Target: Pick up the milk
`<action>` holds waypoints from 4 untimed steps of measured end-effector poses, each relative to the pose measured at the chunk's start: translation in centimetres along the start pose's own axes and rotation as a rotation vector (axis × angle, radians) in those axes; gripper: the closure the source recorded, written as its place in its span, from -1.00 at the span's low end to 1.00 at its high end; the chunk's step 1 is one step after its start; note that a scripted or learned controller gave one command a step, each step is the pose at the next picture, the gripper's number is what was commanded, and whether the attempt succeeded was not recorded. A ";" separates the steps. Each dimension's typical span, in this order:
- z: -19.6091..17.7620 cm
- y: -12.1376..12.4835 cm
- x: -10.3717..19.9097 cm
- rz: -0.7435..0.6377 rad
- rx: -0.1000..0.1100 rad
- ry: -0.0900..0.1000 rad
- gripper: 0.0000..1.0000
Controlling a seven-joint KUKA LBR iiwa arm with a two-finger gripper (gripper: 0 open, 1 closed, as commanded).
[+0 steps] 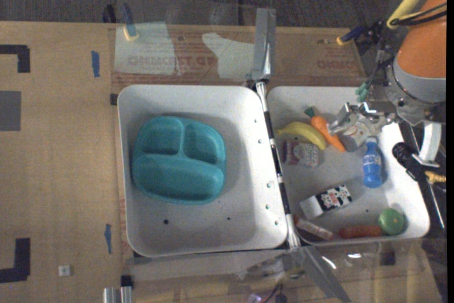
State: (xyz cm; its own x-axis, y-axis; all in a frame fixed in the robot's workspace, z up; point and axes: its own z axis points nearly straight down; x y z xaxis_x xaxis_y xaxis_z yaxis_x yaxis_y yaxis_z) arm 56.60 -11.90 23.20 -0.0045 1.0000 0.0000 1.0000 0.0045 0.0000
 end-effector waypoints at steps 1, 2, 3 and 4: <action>4.1 -0.4 -2.0 -0.234 -0.001 0.000 -1.00; 14.4 -8.5 -2.4 -0.028 -0.008 0.000 -1.00; 14.4 -5.9 2.5 0.257 -0.012 -0.003 -1.00; 14.4 2.7 0.6 0.500 -0.006 -0.002 -1.00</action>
State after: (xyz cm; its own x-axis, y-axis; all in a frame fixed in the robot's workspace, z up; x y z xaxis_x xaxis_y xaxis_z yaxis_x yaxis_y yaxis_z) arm 59.27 -11.29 8.77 0.4758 0.8796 -0.0002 0.8795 -0.4758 0.0064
